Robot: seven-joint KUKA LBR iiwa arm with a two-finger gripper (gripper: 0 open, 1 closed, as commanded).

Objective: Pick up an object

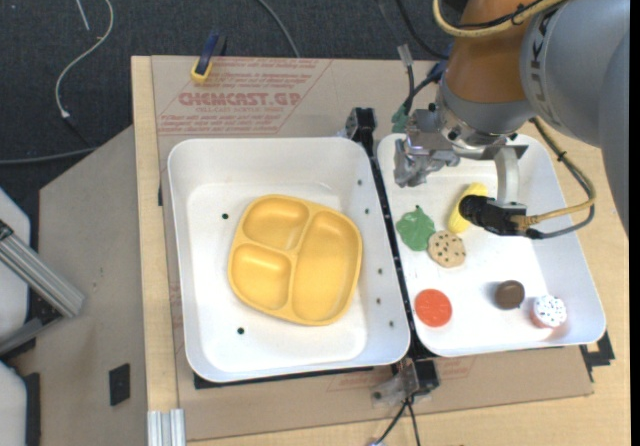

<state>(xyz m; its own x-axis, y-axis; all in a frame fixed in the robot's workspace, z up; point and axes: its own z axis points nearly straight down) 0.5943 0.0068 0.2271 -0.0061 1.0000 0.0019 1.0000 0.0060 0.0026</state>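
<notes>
Camera view, bench with 2 white bins side by side.

Left bin (195, 234): 1 yellow divided plate (296, 258), 3 compartments, lying flat near the centre.

Right bin (585, 284): 1 green piece (414, 228); 1 speckled cookie (447, 250) just beside it; 1 yellow object (466, 208), partly hidden; 1 red disc (433, 307); 1 brown ball (509, 294); 1 white dotted piece (549, 311).

Gripper (415, 166): over the right bin's upper left part, above the green piece; whether wide or narrow cannot be told.
</notes>
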